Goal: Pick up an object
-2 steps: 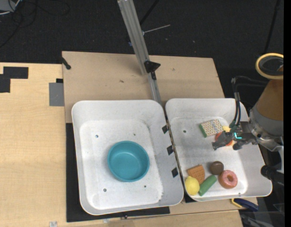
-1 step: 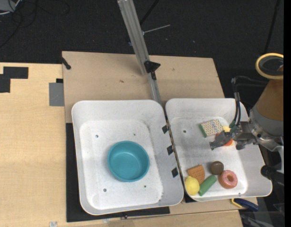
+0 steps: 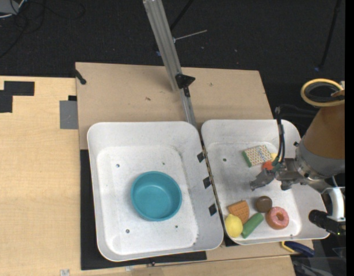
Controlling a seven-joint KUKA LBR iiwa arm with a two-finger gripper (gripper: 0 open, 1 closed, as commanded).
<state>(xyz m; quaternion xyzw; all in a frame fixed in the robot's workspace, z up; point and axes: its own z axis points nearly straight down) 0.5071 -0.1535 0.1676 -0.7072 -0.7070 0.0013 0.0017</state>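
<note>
My gripper (image 3: 262,181) reaches in from the right over the middle of the right bin (image 3: 223,132). Just above it lie a small patterned block (image 3: 257,154) and a little red-orange piece (image 3: 267,166). Below it, along the bin's front, sit a brown lump (image 3: 263,203), a pink doughnut (image 3: 277,217), a green cucumber (image 3: 252,224), a yellow lemon (image 3: 234,226) and an orange waffle piece (image 3: 239,209). I see nothing held in the gripper.
The left bin (image 3: 107,142) holds a blue bowl (image 3: 156,195). A metal rail (image 3: 165,39) slants down from the back to the gap between the bins. The arm's orange band (image 3: 329,134) stands at the right bin's right edge.
</note>
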